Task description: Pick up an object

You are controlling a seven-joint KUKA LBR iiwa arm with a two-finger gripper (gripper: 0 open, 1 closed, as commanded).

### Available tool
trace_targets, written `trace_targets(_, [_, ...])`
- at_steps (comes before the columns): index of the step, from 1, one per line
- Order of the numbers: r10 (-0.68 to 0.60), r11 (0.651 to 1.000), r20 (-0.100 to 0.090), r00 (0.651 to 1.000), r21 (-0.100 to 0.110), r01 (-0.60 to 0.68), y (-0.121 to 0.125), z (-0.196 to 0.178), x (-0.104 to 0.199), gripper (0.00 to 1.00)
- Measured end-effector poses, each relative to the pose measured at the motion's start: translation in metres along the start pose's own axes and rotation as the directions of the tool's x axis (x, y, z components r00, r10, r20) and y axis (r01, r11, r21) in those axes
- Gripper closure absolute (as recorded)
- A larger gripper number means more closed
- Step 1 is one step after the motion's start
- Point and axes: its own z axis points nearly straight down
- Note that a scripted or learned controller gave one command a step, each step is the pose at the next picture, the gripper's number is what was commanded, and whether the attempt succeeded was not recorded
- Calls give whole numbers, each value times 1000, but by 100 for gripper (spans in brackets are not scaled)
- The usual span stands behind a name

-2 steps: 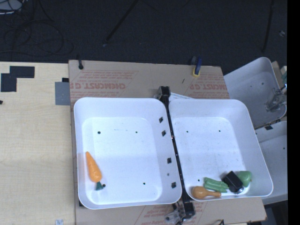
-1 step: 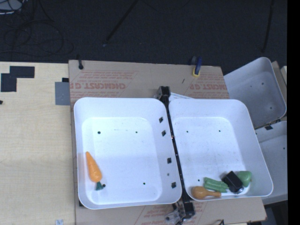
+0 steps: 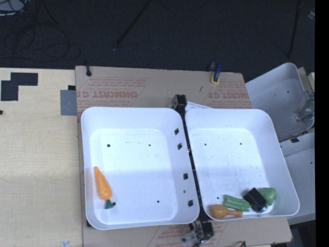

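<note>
Gripper: cannot tell how far open, nor whether anything is held; places below given by bin and neighbour instead.
Left bin (image 3: pixel 87 138): white, shallow, lying beside the right bin, their long edges touching along a black strip (image 3: pixel 186 158).
In the left bin: one orange carrot (image 3: pixel 102 183) lying along the left wall toward the near corner, thick end nearest; a small dark green bit (image 3: pixel 109 205) just beside that end.
Right bin (image 3: pixel 267 133): white, same shape, its far half bare.
In the right bin: four things crowded in the near right corner.
Black block (image 3: pixel 255 199): tilted, resting across the green things.
Green long piece (image 3: pixel 235 203): lying flat, touching the block on its left.
Green round piece (image 3: pixel 269 194): against the right wall, partly behind the block.
Tan pear-shaped piece (image 3: pixel 224 211): against the near wall, just beside the green long piece.
Under the bins: a brown cardboard sheet (image 3: pixel 154 89) with red print, lying on the pale wooden surface (image 3: pixel 36 153).
On the cardboard's far edge: a blue and yellow clamp (image 3: pixel 216 74).
Right of the bins: a tilted grey metal plate (image 3: pixel 272 91).
</note>
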Motion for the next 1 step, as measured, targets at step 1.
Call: trace_targets(1, [17,1000,0,1000,18,-17,26,195,-104,100])
